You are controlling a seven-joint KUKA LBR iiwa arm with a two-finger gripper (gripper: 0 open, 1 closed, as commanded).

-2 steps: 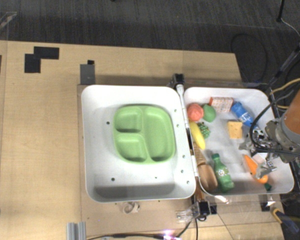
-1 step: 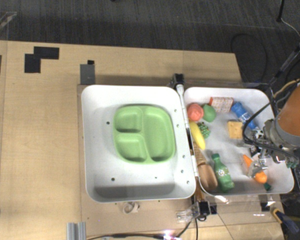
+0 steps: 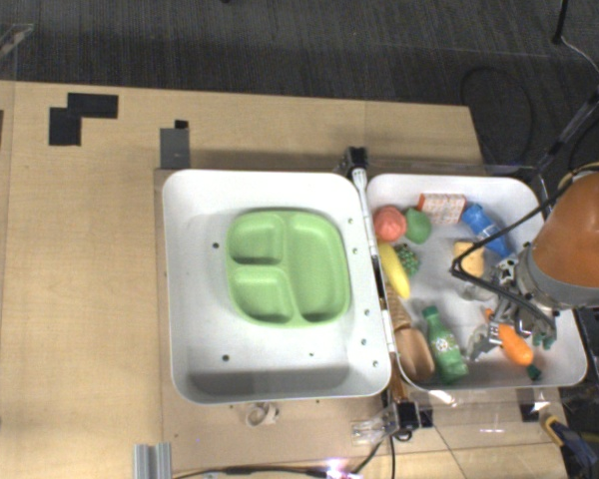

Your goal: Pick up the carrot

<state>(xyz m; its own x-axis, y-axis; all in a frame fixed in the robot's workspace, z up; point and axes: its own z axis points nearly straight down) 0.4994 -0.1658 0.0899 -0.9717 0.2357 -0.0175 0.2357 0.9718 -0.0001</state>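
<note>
The carrot [image 3: 517,348] is a small orange piece with a green end, lying near the front right corner of the right bin [image 3: 569,372]. My gripper [image 3: 511,343] hangs right over it at the end of the grey arm with the orange band [image 3: 579,236]. It looks open, with one pale finger [image 3: 479,346] left of the carrot and a darker one to its right. The carrot lies between them on the bin floor. The wrist and cables hide the part of the bin behind the carrot.
The right bin also holds a green bottle [image 3: 444,345], a brown loaf [image 3: 414,348], a yellow banana [image 3: 394,270], a red ball [image 3: 389,224], a green piece [image 3: 418,226] and a blue object [image 3: 482,220]. A green divided plate [image 3: 285,264] sits in the left bin [image 3: 195,367].
</note>
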